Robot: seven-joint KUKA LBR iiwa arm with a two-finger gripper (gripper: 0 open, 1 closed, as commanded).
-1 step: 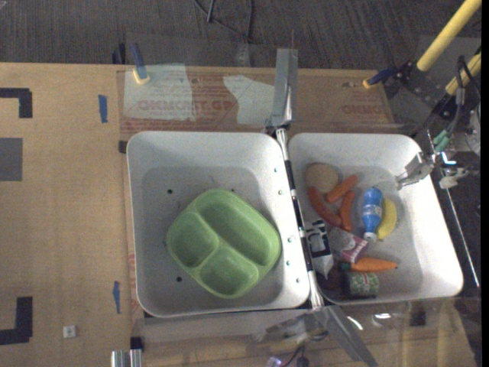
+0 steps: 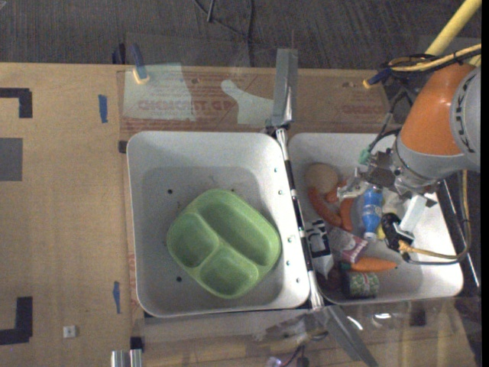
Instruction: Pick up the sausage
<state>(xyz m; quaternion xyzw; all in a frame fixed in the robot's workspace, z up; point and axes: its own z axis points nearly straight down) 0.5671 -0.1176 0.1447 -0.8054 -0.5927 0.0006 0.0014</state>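
The sausage (image 2: 324, 207) is lying in the right bin (image 2: 443, 281), near its left wall, just below a beige round object (image 2: 322, 177) and beside a blue bottle (image 2: 370, 210). The arm's jaws are hanging over the clutter there, though whether they are open or closed cannot be told. A green divided plate (image 2: 223, 242) is sitting in the left bin (image 2: 153, 167).
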